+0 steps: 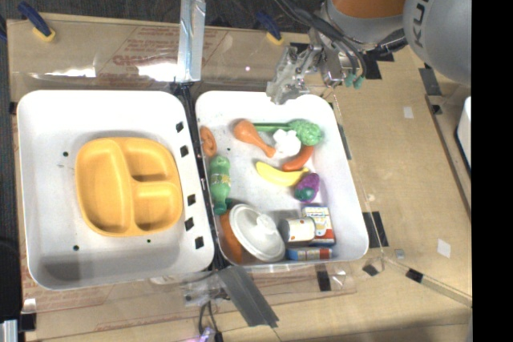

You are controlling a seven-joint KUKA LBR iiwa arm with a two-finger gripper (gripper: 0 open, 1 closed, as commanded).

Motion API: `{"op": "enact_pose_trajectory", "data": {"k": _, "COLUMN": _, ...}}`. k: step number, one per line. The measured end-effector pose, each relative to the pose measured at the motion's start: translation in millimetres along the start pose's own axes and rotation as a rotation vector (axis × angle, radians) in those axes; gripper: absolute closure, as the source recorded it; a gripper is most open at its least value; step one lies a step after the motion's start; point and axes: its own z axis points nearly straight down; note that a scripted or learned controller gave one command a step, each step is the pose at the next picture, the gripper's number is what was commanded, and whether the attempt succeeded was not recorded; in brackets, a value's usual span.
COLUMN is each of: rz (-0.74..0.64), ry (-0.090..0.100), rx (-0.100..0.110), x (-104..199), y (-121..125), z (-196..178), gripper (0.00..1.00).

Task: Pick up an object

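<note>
Two bins sit side by side. In the left bin lies a tray. The right bin holds a banana at its centre, a drumstick at 11 o'clock, a lid at 7 o'clock, a carton at 5 o'clock. The gripper hangs over its 12 o'clock rim.

The arm is smooth grey with a broad orange band and dark KUKA lettering. Black cables run to its metallic two-finger gripper.
</note>
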Motion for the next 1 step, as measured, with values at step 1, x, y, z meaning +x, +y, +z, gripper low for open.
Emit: {"op": "enact_pose_trajectory", "data": {"k": 1, "rz": -0.158, "ry": 0.004, "rx": -0.001, "x": -4.4, "y": 0.0, "z": 13.3, "gripper": 1.0}}
